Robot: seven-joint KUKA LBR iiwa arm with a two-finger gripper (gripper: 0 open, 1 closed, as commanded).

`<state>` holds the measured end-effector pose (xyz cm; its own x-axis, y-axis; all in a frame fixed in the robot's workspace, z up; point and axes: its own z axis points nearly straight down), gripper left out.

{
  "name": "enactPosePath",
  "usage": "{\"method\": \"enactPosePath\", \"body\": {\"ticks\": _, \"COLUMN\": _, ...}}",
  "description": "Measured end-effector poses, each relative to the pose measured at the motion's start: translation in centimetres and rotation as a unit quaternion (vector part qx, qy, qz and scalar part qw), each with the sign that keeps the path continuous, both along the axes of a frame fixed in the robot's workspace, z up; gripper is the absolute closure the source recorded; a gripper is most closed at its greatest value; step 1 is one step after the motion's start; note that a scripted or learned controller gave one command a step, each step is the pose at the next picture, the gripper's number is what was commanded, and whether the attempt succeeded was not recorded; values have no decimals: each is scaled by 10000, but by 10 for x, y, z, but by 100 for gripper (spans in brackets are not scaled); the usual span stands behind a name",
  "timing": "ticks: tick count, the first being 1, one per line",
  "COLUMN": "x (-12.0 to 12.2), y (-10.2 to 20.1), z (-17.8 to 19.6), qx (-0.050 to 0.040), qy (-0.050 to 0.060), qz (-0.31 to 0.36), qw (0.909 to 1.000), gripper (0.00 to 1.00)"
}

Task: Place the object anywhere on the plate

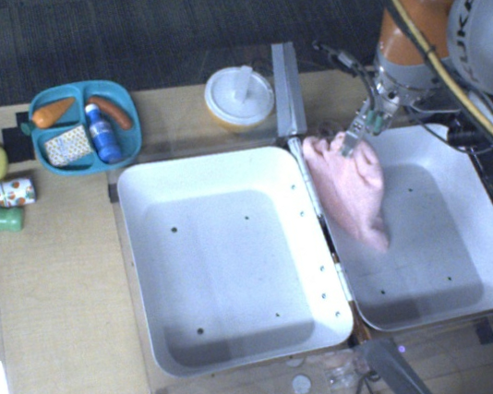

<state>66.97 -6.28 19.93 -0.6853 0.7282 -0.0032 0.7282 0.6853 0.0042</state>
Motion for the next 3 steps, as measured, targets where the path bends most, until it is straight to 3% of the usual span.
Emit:
{"method": "enactPosePath", "body": {"ticks": 1, "x": 2, "y": 2, "z": 27, "qx": -2, "qy": -8, "qz": 24, "qw": 10000, "gripper": 100}}
{"method": "enactPosePath", "body": {"ticks": 2, "x": -22, "y": 49, "z": 22, "qx": -5, "qy": 3, "qz": 2020, "qw": 9794, "gripper": 100}}
{"method": "enactPosePath", "body": {"ticks": 3, "x": -45, "y": 88, "z": 19, "qx": -11, "qy": -2, "qz": 3926, "qw": 9197, "gripper": 100}}
